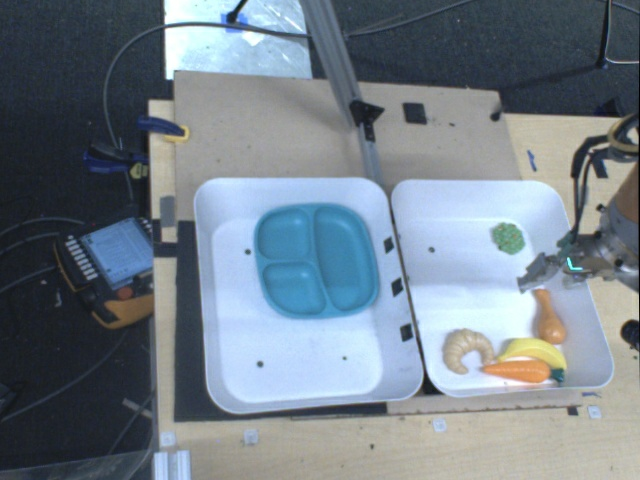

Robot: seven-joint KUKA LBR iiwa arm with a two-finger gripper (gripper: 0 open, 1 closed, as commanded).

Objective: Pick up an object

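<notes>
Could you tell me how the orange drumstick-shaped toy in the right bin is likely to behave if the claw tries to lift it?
The drumstick toy looks smooth and glossy, so it may slip. Its narrow neck and bulbous end suggest it could pivot or roll if pinched off-centre. It probably is light, being small like the banana beside it. The claw sits near its thin end.

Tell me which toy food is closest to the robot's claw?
The orange drumstick-shaped piece, right below the gripper. The banana, carrot, croissant and broccoli sit farther away.

Dark carpet floor point(80, 28) strewn with cables point(130, 48); tan bench point(300, 118), perhaps cardboard-topped
</notes>
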